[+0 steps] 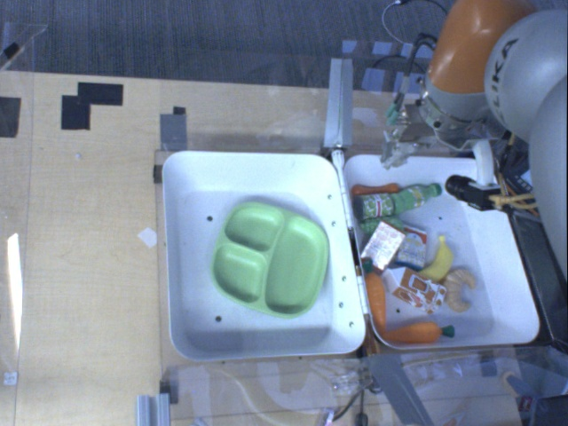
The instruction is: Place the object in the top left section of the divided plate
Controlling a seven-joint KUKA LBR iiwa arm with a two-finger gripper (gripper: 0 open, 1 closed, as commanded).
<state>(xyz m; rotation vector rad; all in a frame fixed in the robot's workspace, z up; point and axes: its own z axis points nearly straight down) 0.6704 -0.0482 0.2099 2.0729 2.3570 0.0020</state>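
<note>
Green plate (271, 258) sits bare while the gripper (397, 152), whose state I cannot tell, hovers over the cluttered right bin (524, 313), risking grabbing 2 items.

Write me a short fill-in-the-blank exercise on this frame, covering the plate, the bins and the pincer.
1. The green divided plate lies in the ____ white bin.
2. The plate has ____ sections, none holding an object.
3. The green bottle, banana and carrots lie in the ____ bin.
4. The pincer hangs at the ____ edge of the right bin.

Missing words: left; three; right; far
</note>
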